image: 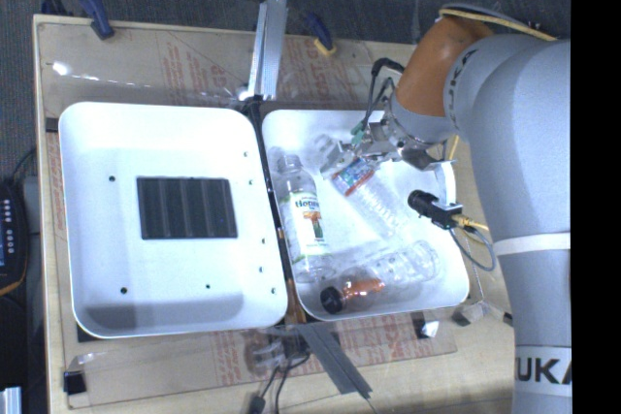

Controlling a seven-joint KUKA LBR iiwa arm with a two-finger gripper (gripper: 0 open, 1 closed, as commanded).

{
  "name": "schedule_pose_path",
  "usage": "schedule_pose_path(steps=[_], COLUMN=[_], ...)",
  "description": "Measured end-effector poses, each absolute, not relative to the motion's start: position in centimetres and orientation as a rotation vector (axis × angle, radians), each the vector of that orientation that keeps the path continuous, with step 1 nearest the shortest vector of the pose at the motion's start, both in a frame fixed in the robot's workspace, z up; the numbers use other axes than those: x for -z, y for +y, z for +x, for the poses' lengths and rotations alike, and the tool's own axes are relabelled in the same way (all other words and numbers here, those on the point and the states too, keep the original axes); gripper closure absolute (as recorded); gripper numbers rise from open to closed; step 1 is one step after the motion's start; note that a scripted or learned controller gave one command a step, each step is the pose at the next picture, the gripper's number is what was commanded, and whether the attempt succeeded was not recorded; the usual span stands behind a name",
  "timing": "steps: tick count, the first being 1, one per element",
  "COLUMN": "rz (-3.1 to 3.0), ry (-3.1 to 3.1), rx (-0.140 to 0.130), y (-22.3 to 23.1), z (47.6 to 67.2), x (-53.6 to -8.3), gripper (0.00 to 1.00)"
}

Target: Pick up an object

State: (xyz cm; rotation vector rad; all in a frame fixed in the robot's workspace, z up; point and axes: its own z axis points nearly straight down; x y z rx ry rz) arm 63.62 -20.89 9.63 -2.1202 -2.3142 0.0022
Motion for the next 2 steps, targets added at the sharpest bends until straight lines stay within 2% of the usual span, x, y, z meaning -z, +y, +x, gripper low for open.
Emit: schedule_pose_path(steps=[1, 2], rz=[-2.117, -2.070], ry=[-2.319, -2.363], rx=[-0.002, 0.000], y=[-20.8, -12.8], z=[63.7, 64.6], x=[-10.8, -20.4], gripper=[1.00, 1.00])
